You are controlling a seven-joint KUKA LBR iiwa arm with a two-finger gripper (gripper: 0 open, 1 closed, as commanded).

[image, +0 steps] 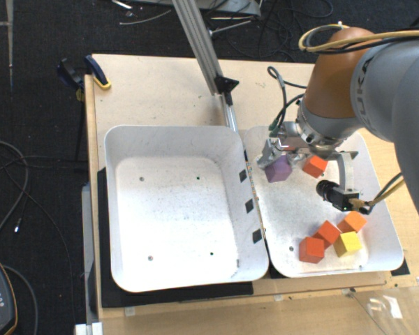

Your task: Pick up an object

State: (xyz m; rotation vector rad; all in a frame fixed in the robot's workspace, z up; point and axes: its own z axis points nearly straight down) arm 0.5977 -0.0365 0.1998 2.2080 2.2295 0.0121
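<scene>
Hand [288, 152] over right bin [384, 246], far left part; grip state not discernible. One purple cube [278, 169] at hand. Four orange cubes: one [315, 165] beside hand, three near-right. One yellow cube [348, 243]. Left bin [126, 145].

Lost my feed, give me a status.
Gripper low over right bin, grip unclear. Purple block right at it. Orange block beside; four more blocks near front corner.

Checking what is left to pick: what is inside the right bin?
The right bin holds a purple block, four orange-red blocks near, and a yellow block. The arm covers the bin's far part.
</scene>
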